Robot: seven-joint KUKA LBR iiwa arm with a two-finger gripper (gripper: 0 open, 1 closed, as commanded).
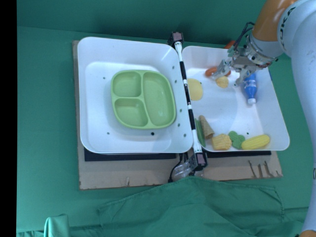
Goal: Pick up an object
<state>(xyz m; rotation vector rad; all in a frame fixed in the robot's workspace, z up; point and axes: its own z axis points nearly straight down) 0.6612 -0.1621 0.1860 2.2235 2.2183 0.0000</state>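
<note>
A: What lies nearest the camera?

B: A rumpled green cloth (197, 206) along the bottom edge, at 6 o'clock from the bins. Behind it a brown cardboard sheet (123, 174) carries 2 white bins side by side.

A: Start with the left bin.

B: The left bin (98, 58) holds 1 light green plate (143, 98) with 3 compartments, lying flat near its middle. A black-and-white striped bar (185, 90) runs between the 2 bins.

A: And the right bin?

B: In the right bin (269, 107), along its near edge, sit a yellow corn cob (256, 141) at about 5 o'clock, a green broccoli piece (236, 139) touching its left end, then a small waffle-like yellow piece (221, 142) just beside that. A tan cone (206, 126) lies tilted near the striped bar, beside a thin green strip (199, 131). Farther back, a yellow lemon (195, 89) rests against the left wall at 9 o'clock.

A: Where is your hand?

B: My gripper (236, 74) hangs over the far part of the right bin, near 12 o'clock, my grey arm (303, 48) coming in from 2 o'clock. I cannot tell how it is set; too much is blurred there. A blue bottle (250, 88) with a white cap lies just at its right side, a small yellow ball (222, 82) just at its left, and a red-orange piece (214, 71) beyond that ball.

A: Is anything picked up?

B: Nothing I can see; all the pieces appear to rest on the bin floor.
</note>
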